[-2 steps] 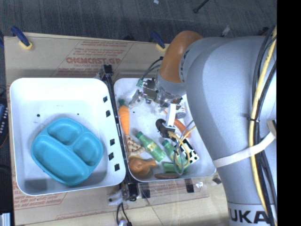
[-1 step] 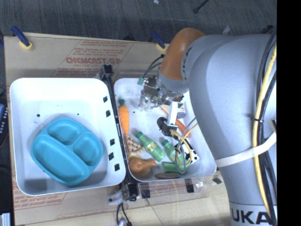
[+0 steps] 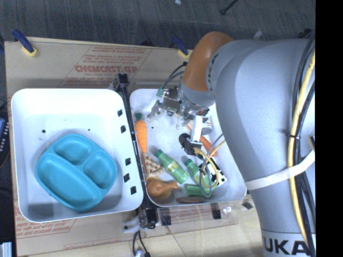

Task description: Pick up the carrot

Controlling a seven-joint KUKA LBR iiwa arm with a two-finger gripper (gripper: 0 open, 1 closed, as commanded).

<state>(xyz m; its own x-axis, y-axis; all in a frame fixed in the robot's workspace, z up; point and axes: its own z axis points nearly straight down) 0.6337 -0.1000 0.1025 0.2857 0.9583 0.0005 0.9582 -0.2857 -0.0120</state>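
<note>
Hovering over the right bin, the end effector hides its opening; carrot lies apart

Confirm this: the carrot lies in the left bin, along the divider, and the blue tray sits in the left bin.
Wrong on the carrot. The camera view shows the carrot in the right bin, along the divider; the blue tray does sit in the left bin.

A robotics lab: clamped bench board, two white bins.
</note>
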